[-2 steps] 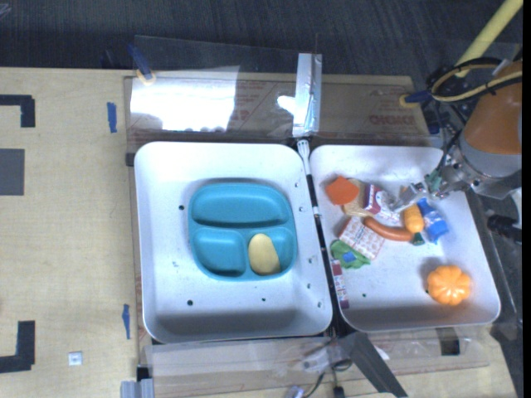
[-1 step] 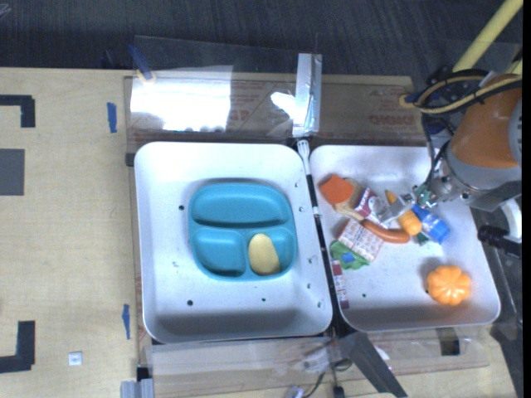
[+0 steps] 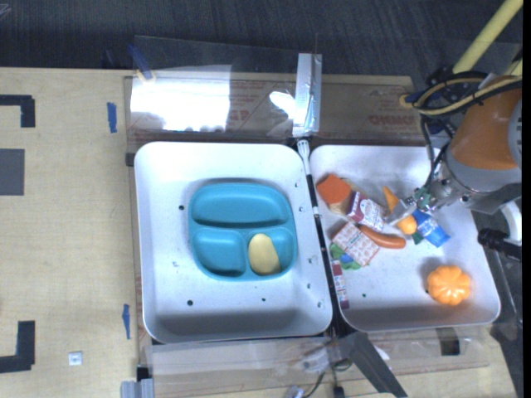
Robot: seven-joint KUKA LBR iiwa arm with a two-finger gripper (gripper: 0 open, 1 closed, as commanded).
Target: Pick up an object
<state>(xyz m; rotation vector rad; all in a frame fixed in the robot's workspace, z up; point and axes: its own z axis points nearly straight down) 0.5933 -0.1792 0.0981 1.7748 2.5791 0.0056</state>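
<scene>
So the gripper (image 3: 420,199) is down in the right bin (image 3: 390,309), sitting at the right edge of the toy pile; can't tell how its jaws are set. A small orange piece (image 3: 406,224) and a blue packet (image 3: 432,232) are right under the tip, touching or nearly. Hot dog (image 3: 382,238) lies just left. The pumpkin (image 3: 449,284) sits apart, nearer the front. Left bin (image 3: 166,305) has a blue tray (image 3: 236,206) with a yellow lemon (image 3: 264,254).
</scene>
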